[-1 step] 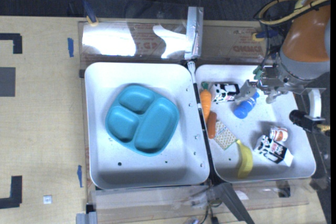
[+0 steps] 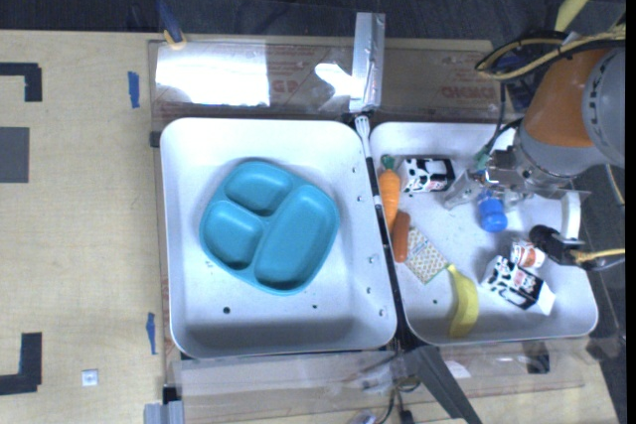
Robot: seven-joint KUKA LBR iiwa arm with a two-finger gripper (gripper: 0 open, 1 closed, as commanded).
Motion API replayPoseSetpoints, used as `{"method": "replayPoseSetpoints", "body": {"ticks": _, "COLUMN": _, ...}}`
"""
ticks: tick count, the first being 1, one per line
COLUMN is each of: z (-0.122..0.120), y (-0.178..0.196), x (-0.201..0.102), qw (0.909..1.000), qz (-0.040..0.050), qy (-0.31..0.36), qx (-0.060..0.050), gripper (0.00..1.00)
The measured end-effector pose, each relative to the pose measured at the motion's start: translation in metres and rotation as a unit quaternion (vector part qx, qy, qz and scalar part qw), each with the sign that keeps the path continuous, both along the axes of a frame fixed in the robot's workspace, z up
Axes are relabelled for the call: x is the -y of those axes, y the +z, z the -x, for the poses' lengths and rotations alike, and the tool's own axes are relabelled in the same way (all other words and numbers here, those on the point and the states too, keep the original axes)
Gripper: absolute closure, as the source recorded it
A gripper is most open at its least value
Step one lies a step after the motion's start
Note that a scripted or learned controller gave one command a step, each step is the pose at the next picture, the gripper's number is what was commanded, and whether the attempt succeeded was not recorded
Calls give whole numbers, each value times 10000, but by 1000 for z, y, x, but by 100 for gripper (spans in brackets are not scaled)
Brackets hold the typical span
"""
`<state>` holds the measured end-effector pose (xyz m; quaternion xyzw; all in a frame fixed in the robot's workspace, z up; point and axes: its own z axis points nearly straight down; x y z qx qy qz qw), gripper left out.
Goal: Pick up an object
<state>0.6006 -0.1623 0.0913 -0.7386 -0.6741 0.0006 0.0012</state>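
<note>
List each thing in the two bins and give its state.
Blue divided plate: flat, upright in left bin.
Carrot: lying along right bin's left wall.
Banana: lying near front edge.
Cow-print carton: tipped on its side.
Gripper: low over right bin.

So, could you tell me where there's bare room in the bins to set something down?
The left bin has bare floor all around the blue tray, widest along its near edge. The right bin is crowded: carrot, banana, cartons and the gripper; a small patch lies between banana and carton.
</note>
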Motion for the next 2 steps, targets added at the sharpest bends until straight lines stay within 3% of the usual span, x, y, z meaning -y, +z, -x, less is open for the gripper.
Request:
{"method": "replayPoseSetpoints", "body": {"ticks": 1, "z": 0, "y": 7, "x": 2, "qw": 10000, "qz": -2, "qy": -25, "qx": -4, "gripper": 100}}
{"method": "replayPoseSetpoints", "body": {"ticks": 2, "z": -54, "y": 114, "x": -26, "qw": 9985, "qz": 9, "qy": 553, "qx": 8, "gripper": 100}}
